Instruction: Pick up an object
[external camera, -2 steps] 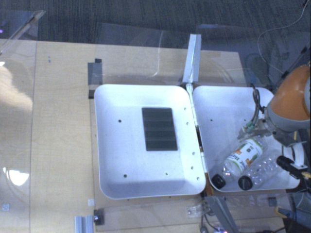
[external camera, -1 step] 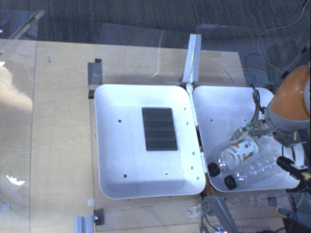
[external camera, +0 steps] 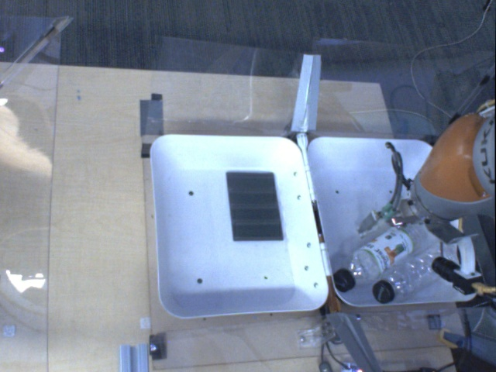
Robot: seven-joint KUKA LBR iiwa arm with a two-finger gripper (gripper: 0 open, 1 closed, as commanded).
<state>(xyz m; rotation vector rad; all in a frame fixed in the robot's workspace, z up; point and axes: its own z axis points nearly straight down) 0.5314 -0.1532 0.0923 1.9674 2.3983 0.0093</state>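
Left bin [external camera: 167,208]: centre of frame; holds one flat dark ribbed slab [external camera: 253,205] lying square near its middle, well apart from the arm.
Right bin [external camera: 341,169]: right of frame; holds the clutter, all gathered toward its lower edge.
Clear bottles: one labelled bottle [external camera: 384,253] lies on its side, dark cap [external camera: 343,280] toward the lower left; a second clear bottle [external camera: 411,273] lies just beside it with its own dark cap [external camera: 383,291].
Arm: orange band [external camera: 453,165] at right edge, wrist reaching down over the right bin.
Gripper [external camera: 387,215]: low in the right bin, just above the labelled bottle; whether it is open or closed, cannot tell.
Judgement: the labelled bottle is the likely target; nothing is visibly held.
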